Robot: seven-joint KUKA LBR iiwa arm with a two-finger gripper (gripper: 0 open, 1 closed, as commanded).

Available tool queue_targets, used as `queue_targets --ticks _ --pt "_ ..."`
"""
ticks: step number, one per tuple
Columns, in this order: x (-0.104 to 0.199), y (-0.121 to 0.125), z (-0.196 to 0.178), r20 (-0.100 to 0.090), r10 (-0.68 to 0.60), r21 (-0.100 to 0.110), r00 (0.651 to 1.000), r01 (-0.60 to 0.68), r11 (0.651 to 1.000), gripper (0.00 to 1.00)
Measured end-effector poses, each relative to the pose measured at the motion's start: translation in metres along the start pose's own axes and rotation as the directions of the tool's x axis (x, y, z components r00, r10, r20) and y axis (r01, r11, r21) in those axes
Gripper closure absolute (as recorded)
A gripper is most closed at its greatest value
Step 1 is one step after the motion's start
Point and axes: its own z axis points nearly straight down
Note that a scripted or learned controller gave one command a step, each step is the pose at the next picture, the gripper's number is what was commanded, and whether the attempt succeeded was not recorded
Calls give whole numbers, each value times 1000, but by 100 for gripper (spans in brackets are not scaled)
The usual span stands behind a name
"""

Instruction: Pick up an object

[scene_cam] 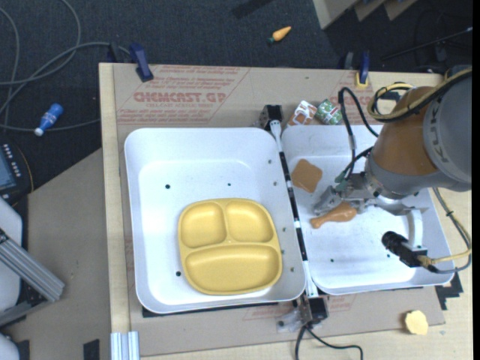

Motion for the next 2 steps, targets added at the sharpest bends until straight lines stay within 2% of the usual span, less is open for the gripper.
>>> queue_targets --ticks 1,2 --pt "-5 3 -12 6 5 -9 1000 -5 1000 100" --pt "94 30 -106 1 -7 -20 1000 7 1000 100"
